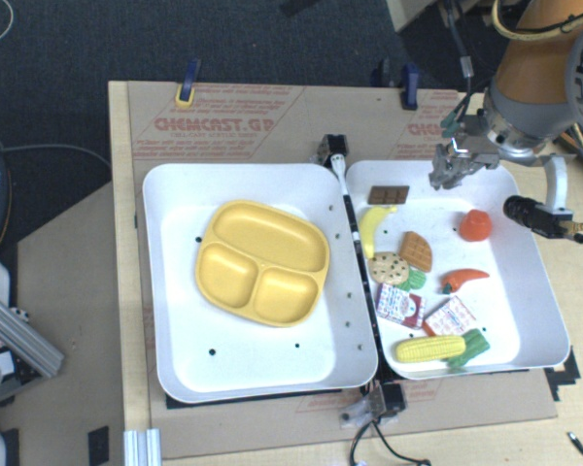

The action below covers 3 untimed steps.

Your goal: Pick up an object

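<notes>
Gripper (449, 176): poised above right bin (544, 289), finger state cannot be told | tomato (475, 224): just below-right of gripper, untouched | advised: centre over tomato before descent.

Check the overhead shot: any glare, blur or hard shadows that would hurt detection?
Camera view: lighting is even, shadows soft; the white left bin looks bright with little surface detail, while the yellow tray and small toys like the corn stay sharp; the gripper is slightly soft, its fingers hard to read; the bench edges lean from the slanted view.
</notes>
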{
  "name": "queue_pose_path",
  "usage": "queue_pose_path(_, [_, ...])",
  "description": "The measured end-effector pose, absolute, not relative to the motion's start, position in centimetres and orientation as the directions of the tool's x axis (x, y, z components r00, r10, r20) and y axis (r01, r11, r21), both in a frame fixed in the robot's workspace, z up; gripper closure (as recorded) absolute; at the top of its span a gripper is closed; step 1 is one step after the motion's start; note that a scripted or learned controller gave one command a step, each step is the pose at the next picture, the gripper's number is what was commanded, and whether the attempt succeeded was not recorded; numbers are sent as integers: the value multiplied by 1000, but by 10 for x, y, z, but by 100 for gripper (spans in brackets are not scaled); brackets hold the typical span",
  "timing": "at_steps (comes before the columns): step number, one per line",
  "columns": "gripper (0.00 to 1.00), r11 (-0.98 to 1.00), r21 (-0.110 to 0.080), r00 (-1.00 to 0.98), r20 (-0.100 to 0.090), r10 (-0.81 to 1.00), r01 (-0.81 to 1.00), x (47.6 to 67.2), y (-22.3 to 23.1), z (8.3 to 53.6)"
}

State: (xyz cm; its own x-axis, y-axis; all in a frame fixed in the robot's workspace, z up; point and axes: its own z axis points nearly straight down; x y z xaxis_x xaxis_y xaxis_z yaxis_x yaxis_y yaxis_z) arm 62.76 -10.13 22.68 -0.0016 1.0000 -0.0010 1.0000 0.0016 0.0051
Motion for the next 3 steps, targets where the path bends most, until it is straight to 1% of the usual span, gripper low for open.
queue_pose_path(1, [100,3,-2,-3,1,1000,1000,601,-61,236])
queue_pose_path(2, [100,4,-4,-4,2,1000,1000,579,-22,225])
queue_pose_path(3, [100,3,-5,-3,2,1000,1000,542,11,217])
